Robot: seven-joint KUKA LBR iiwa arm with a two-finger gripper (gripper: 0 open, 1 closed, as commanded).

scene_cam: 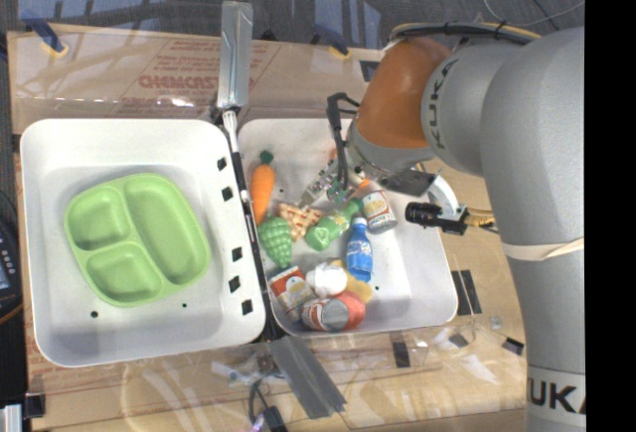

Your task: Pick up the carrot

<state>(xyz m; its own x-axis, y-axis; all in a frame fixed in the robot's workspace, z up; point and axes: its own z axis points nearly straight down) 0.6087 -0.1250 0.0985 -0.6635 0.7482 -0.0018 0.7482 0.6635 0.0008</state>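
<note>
My gripper (333, 184) hangs in the right white plastic bin (437, 271), finger state unreadable, so I'd shift left over the orange carrot with green top (262, 190) at the divider wall, grasping across its width.

Carrot (262, 192) in right bin (432, 266), perhaps touching its left wall.

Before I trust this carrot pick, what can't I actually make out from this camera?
- Gripper: finger state unreadable in the camera view; the wrist hides it.
- Right bin: the arm covers its far right corner.
- Carrot: plainly seen; contact with the green toy unclear.
</note>
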